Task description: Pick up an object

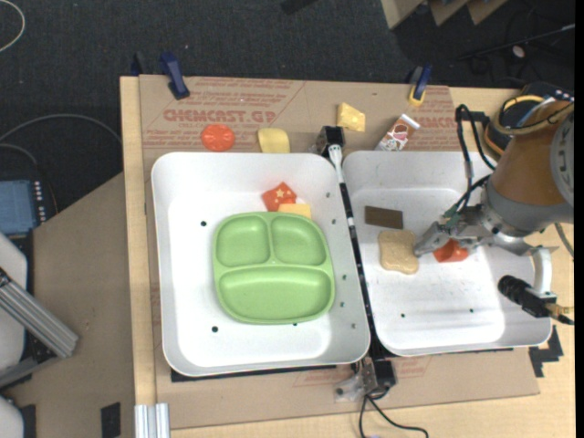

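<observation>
In the right bin (438, 331) lie a dark brown rectangular piece (383, 216), a tan bread-shaped piece (397, 252) and a small red object (451, 253). My gripper (434, 241) reaches in from the right and sits low over this bin. Its tip lies just right of the tan piece, and the red object is right under it, partly hidden by it. The left bin (182, 272) holds a green divided plate (272, 267), with a red block (278, 195) and a yellow piece (296, 211) at the plate's far edge.
On the cardboard behind the bins lie an orange disc (217, 137), a yellow piece (273, 140), a yellow wedge (351, 117), a red-and-white packet (397, 135) and a black item (330, 140). Blue clamps (173, 76) (419, 85) grip the back edge. Cables run along the arm.
</observation>
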`<state>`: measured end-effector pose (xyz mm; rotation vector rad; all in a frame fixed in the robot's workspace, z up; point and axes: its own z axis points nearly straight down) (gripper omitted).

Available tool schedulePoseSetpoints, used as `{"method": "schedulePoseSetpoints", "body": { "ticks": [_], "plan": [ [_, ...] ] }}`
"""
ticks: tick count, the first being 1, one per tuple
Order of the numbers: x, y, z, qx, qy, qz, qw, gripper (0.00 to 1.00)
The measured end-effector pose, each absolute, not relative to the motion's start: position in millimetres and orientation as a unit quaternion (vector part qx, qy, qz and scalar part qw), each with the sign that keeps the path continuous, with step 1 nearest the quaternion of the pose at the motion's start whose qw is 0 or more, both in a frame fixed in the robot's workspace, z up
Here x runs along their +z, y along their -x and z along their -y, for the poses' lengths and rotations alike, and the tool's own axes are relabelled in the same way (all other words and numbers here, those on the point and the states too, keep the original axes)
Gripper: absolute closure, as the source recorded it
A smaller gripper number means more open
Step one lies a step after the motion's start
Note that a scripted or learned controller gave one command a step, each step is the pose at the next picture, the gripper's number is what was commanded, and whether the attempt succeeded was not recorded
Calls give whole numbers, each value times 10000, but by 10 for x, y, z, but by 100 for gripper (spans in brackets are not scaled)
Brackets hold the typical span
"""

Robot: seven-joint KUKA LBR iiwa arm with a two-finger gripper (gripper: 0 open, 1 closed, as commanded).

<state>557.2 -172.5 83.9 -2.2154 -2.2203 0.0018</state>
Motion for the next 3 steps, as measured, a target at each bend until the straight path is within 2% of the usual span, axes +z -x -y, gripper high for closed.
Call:
{"method": "schedulePoseSetpoints", "body": {
  "ticks": [1, 2, 3],
  "plan": [
    [946, -5580, 1743, 0, 7067, 7075, 4, 100],
    [1645, -5625, 1273, -21, 7053, 7089, -28, 100],
    [1832, -5726, 1447, -8, 7070, 7072, -24, 100]
  ]
}}
